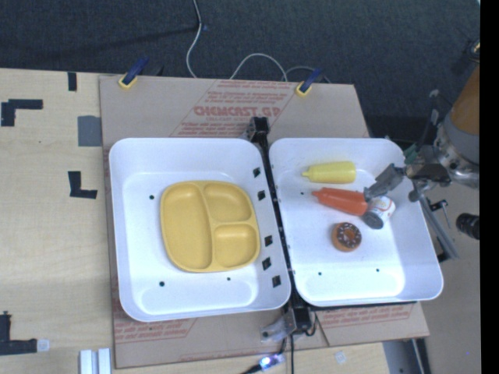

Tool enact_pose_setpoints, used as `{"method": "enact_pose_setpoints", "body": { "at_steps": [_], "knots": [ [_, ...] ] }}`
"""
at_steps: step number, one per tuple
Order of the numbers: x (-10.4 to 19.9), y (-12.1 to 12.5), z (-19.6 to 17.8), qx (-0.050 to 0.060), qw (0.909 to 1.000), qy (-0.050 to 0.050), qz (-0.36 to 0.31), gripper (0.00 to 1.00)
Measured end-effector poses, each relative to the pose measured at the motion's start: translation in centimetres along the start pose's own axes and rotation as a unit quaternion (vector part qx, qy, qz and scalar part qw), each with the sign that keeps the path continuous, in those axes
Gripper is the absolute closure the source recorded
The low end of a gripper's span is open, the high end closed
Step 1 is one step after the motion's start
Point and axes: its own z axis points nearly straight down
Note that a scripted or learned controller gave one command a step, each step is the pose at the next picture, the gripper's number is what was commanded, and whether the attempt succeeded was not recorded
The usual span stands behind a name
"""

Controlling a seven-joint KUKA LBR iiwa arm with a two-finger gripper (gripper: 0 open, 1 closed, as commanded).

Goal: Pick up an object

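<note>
Over the right bin (405, 275), near its right wall, the end effector (380, 201) hangs low with its two grey fingers spread apart: one reaches up and left at about the level of the yellow bottle-shaped toy (331, 171), the other ends in a rounded pad just past the thick end of the orange carrot-like toy (341, 200). Nothing sits between the fingers, so I judge this to be the approach step, with no grasp made. The carrot toy lies nearest, its right end beside the lower finger, though whether they touch I cannot tell. A round brown doughnut-like toy (346, 236) lies a little below it. The next move calls for bringing the open fingers to either side of the carrot toy, lowering, then closing and lifting. The left bin (129, 209) holds a yellow divided plate (209, 226)
</note>
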Motion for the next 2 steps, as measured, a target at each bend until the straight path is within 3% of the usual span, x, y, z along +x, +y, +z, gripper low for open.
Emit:
{"method": "enact_pose_setpoints", "body": {
  "at_steps": [1,2],
  "knots": [
    [0.1,0.2,-0.7,-0.006,1.0000,-0.001,-0.002,0.00],
    [0.1,0.9,3.9,-0.004,1.0000,-0.001,-0.002,0.00]
  ]
}}
